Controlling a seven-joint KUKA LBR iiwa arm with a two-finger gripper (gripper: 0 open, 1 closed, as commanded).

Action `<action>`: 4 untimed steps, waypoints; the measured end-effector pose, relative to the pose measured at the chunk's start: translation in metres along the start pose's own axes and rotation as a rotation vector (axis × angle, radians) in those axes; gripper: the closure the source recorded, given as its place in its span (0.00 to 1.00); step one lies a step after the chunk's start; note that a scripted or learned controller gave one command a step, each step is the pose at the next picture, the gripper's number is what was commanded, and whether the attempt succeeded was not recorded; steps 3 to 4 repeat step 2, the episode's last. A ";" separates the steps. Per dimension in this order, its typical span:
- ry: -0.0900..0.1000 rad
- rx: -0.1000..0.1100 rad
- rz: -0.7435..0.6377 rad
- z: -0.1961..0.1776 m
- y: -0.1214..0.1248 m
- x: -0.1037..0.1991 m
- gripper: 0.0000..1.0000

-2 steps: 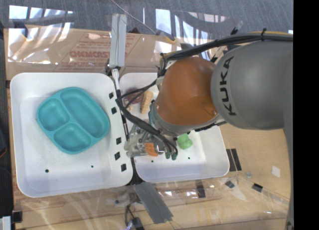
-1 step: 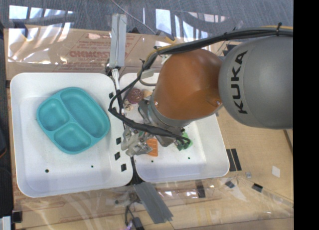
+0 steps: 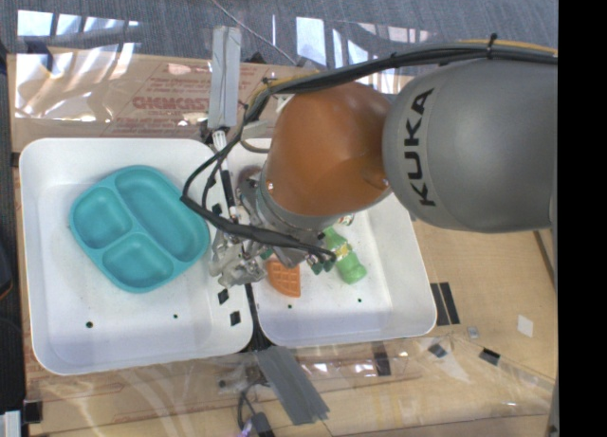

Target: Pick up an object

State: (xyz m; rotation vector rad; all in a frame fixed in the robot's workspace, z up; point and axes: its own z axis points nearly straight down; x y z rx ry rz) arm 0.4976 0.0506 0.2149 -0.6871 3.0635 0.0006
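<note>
Evidently unfinished: gripper point(image 3: 248, 257), grip state indiscernible, hangs just beside the orange waffle-patterned toy point(image 3: 284, 279); nothing visibly lifted.

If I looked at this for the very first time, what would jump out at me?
The big grey and orange robot arm fills the middle and right, reaching down over the right bin. In the left bin lies a bright teal divided plate. Small orange and green toys peek out beneath the arm.

Teal divided plate point(image 3: 139, 227); orange waffle-patterned piece point(image 3: 284, 279); green toy point(image 3: 347, 264); white bins point(image 3: 57, 331).
</note>
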 end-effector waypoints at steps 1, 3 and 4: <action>0.002 0.001 0.056 0.016 -0.030 0.022 1.00; 0.000 0.001 0.100 0.007 -0.053 0.025 1.00; 0.000 0.001 0.100 0.007 -0.053 0.025 1.00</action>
